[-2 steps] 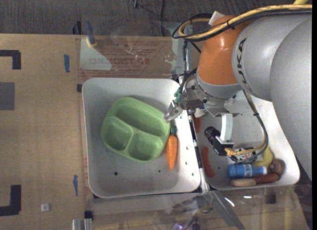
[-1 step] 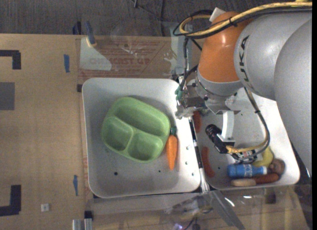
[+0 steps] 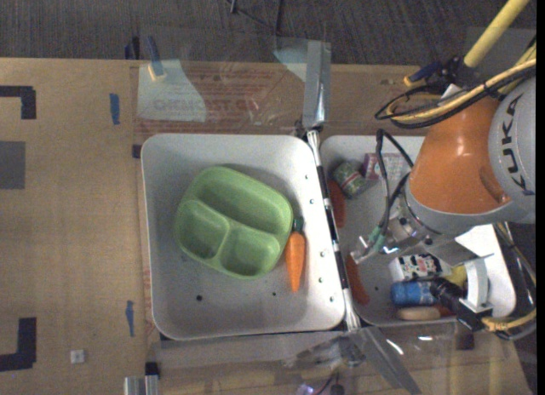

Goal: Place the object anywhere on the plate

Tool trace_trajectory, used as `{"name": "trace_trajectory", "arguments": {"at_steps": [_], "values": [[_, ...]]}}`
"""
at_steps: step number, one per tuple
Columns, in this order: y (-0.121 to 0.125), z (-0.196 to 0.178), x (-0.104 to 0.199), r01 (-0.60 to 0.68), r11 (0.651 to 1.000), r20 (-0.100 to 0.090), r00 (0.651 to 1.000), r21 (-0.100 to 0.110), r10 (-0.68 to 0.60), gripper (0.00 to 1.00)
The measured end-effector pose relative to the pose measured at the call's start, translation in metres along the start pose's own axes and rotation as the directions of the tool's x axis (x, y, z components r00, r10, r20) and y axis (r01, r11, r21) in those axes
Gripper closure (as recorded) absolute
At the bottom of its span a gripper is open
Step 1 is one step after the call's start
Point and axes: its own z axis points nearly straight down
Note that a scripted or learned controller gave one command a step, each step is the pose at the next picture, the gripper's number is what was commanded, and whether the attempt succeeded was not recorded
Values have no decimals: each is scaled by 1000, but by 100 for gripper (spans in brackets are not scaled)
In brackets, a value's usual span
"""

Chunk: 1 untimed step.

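camera view: fixed above the bench, both bins seen at a slant.
left bin: well left of the fingers; it bears the green plate, so this is where the carry must end.
plate: three compartments, tilted in the bin, nothing lying in any of them.
carrot: just outside the plate's right rim, on the bin floor, leafy end up; it touches or nearly touches the rim, and i judge it not yet placed.
divider: between the carrot and the fingers.
gripper: low over the right bin's left part, arm hanging above it; whether the fingers are parted or closed i cannot tell, and nothing shows between them.
right bin: around and right of the fingers; a green can, a blue item and other clutter.
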Motion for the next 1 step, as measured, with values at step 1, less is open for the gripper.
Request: {"name": "trace_trajectory", "arguments": {"at_steps": [1], "values": [[47,-38,18,3,1000,1,1000,-2,-3,100]]}}
